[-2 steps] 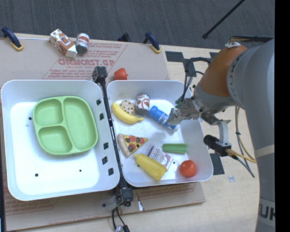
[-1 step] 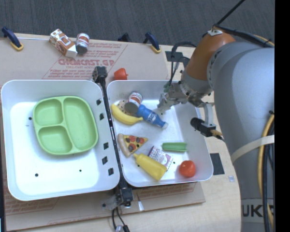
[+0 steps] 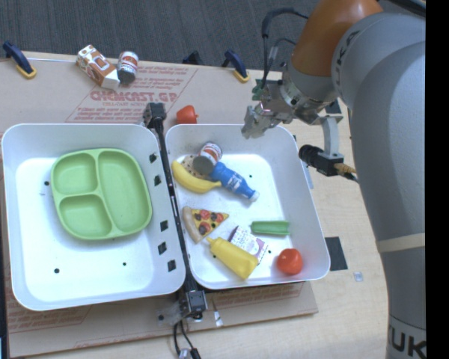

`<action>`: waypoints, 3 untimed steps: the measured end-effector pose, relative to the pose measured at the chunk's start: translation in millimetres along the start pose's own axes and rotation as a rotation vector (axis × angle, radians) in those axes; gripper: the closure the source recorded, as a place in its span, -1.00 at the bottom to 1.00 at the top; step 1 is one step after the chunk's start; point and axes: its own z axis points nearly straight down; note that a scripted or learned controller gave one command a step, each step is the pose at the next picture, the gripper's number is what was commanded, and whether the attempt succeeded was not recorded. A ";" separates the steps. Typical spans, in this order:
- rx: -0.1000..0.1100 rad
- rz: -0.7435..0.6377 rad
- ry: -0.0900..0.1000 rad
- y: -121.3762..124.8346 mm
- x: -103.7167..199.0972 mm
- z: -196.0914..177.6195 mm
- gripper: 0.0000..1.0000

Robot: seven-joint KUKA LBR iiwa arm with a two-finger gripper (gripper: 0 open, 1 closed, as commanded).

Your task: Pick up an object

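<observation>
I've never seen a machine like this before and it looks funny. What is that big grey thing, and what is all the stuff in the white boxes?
The big grey thing with the orange band is a robot arm. It reaches in from the right, and the camera looks down on the bench from above. At its tip is its hand, hanging over the far edge of the right bin. I see nothing held in it. Its job is to pick up an object.

The right bin holds toy food: a banana, a blue bottle, a small can, a pizza slice, a yellow bottle, a green piece and a red tomato. The left bin holds a green divided plate.
</observation>
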 end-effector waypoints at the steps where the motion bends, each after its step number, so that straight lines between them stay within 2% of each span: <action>1: 0.005 0.003 0.001 -43.6 18.3 -7.0 1.00; 2: 0.004 0.001 0.000 1.4 54.5 33.7 1.00; 3: 0.005 0.002 0.000 -85.4 34.0 2.3 1.00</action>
